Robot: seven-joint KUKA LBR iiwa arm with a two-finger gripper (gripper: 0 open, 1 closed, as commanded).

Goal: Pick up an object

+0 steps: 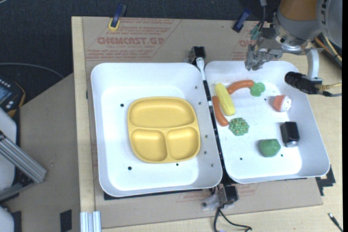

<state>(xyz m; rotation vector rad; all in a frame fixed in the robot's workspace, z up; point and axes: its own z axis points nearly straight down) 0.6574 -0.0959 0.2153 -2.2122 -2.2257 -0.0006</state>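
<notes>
So the tool [255,64] hung over the right bin's [310,163] 12 o'clock rim, nothing in it; honestly couldn't tell its state. Just toward 6 sat a carrot [240,86] touching a small broccoli [257,89], then corn [224,99]. The yellow tray [163,129] sat in the left bin [106,117].

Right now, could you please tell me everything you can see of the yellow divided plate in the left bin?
The yellow plate looks like matte plastic, a rounded rectangle with three compartments: one wide across the far side and two smaller ones nearer the camera. It lies flat and upright, roughly centred on the floor of the left bin, clear of the walls. Its compartments hold nothing, and nothing else touches it.
</notes>
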